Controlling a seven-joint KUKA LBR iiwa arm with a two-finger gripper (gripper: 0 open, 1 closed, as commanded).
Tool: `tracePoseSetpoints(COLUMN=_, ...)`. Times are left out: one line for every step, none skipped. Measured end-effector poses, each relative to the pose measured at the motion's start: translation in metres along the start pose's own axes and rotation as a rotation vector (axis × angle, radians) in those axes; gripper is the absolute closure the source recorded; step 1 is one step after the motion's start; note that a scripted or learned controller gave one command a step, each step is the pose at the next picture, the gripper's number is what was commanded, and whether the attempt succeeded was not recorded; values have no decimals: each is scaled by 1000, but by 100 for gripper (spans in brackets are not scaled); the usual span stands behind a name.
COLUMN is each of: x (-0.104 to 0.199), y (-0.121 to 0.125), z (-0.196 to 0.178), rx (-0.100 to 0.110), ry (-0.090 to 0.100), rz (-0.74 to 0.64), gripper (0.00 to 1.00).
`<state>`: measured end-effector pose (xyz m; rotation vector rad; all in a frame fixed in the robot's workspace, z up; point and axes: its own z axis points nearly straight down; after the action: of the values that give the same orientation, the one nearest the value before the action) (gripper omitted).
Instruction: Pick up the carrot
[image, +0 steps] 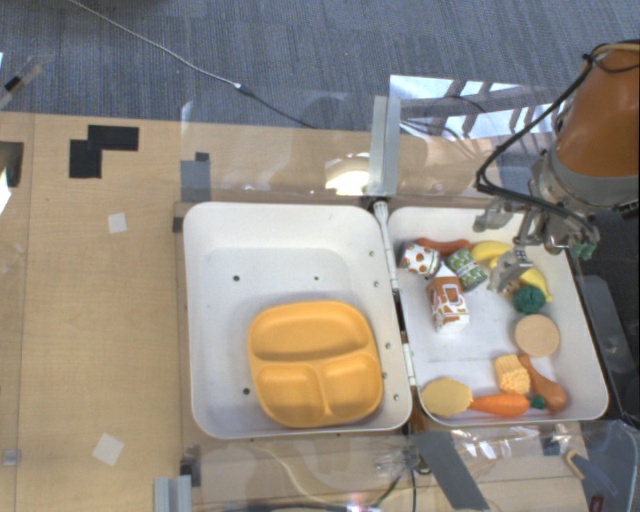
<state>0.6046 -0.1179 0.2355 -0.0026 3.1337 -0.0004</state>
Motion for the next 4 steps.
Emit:
tracePoseSetpoints(x=81, y=-30, z=18, rx=2, ry=0, rz=104, gripper=0)
tracePoseSetpoints(x=107, y=-28, z=139, rx=1, ry=-3, rz=107, gripper=0)
tracePoseSetpoints(x=114, y=2, z=145, rx=3, ry=-9, rz=139, gripper=0)
tracePoseSetpoints(x=110, y=3, z=132, rx=3, ry=-17, rz=133, gripper=100)
